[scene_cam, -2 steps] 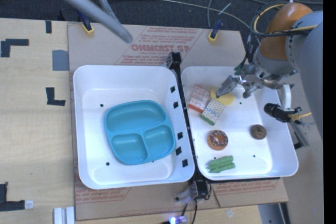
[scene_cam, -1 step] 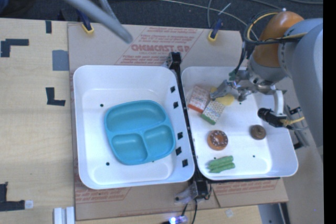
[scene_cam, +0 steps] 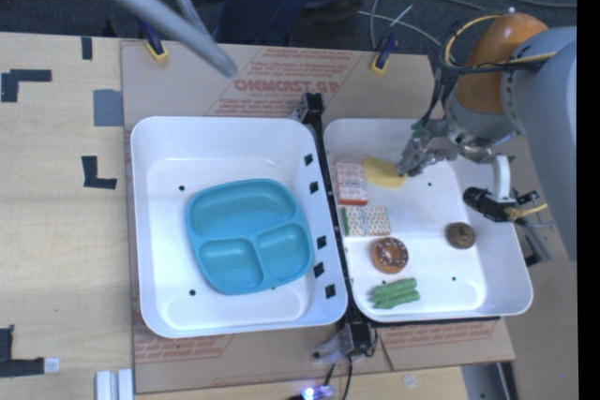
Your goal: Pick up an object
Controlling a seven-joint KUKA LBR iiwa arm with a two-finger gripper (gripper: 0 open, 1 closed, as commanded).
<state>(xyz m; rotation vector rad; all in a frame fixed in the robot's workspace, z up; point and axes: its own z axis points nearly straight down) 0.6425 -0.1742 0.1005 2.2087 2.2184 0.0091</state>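
Your arm reaches into the right bin [scene_cam: 487,295], its jaws [scene_cam: 411,162] low at the yellow piece [scene_cam: 381,172] near the bin's back; you cannot tell how far they are parted or whether they grip it. A donut [scene_cam: 389,254] and green beans [scene_cam: 394,293] lie nearer front. The left bin [scene_cam: 150,201] holds 1 blue tray [scene_cam: 248,234].

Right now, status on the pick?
Gripper low in right bin, at yellow piece; grasp not confirmed. Donut, green beans, brown ball lie apart.
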